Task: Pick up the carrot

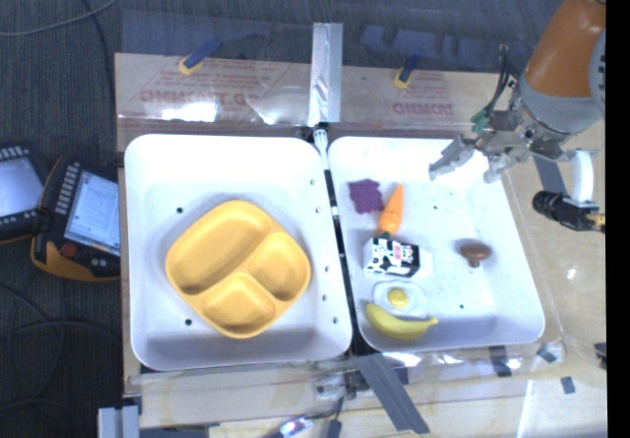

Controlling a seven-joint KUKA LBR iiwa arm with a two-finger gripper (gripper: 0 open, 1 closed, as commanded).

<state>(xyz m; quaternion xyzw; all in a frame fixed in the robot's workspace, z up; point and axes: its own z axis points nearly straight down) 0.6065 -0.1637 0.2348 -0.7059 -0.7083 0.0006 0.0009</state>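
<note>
Camera view, looking down at a slant on a desk [148,96] bearing two shallow white bins side by side. In the left bin [157,165]: a yellow divided plate [237,267] with three compartments, set near the middle. In the right bin [512,274]: the carrot [392,209], orange, lying near the left wall toward the far end, narrow tip pointing away from the camera. Just beside it on the left, a purple item [365,195]. Just below the carrot, a black-and-white patterned piece [394,256]; then a fried egg toy [398,298], and a banana [400,322] along the near wall, touching the egg. A small brown item [475,252] well apart on the right side of the bin. Hand [476,158] over the bin's far right corner, well apart from the carrot, fingers spread wide, nothing between them. Grey arm with orange band [569,47] reaching in from the right. On the floor left of the desk, a teach pendant [81,221].
</note>
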